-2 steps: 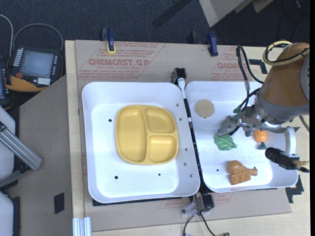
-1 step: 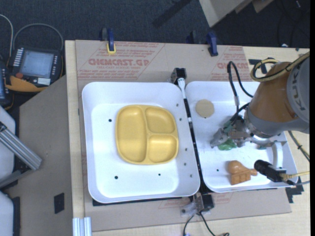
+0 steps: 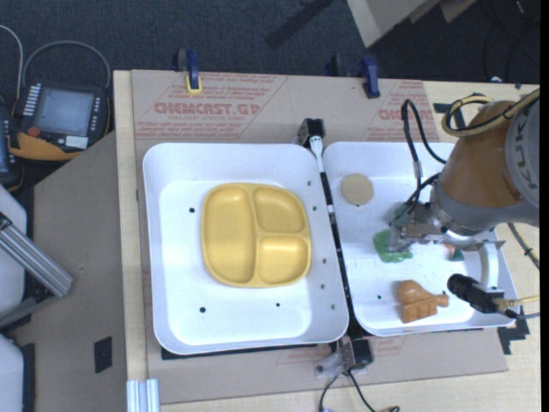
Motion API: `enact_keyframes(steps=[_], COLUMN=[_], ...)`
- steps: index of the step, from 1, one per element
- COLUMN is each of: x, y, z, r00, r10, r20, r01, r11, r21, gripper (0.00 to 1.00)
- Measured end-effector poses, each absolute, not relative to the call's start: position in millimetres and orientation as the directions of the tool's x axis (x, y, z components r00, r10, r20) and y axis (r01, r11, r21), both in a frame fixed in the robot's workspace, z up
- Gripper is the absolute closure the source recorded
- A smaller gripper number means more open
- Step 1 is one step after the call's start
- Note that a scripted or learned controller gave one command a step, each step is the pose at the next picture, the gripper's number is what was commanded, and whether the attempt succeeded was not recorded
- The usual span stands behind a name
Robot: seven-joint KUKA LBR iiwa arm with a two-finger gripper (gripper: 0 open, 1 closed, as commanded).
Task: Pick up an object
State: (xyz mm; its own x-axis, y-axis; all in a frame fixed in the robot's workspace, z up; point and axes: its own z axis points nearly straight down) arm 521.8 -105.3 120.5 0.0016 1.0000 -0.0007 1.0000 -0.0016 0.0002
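In the right bin (image 3: 377, 314) lie a tan round disc (image 3: 357, 189) at the back, a green object (image 3: 391, 247) in the middle and a brown lumpy object (image 3: 417, 300) near the front. My gripper (image 3: 403, 229) is down in this bin, right over the green object, touching or nearly touching it. The wrist hides most of the gripper's tip. The left bin (image 3: 171, 230) holds a yellow divided plate (image 3: 255, 233).
The bins sit side by side on a cardboard-covered bench (image 3: 257, 97), with blue clamps (image 3: 192, 69) at its back edge. The arm's orange band (image 3: 482, 166) hangs over the right bin's back right part.
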Motion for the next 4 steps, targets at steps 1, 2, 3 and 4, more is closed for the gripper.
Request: enact_keyframes(steps=[1, 2, 3, 4], x=[524.4, 524.0, 521.5, 530.7], y=[-107.4, -105.3, -109.0, -53.6], z=[163.3, 206.3, 265.3, 263.6], r00=[0.0, -0.001, -0.001, -0.006], r10=[1.0, 1.0, 1.0, 1.0], r20=[-0.002, -0.002, -0.001, 0.001], r01=[1.0, 1.0, 1.0, 1.0], r11=[0.0, 0.001, 0.001, 0.006], r21=[0.006, 0.006, 0.001, 0.001], gripper=[1.0, 1.0, 1.0, 1.0])
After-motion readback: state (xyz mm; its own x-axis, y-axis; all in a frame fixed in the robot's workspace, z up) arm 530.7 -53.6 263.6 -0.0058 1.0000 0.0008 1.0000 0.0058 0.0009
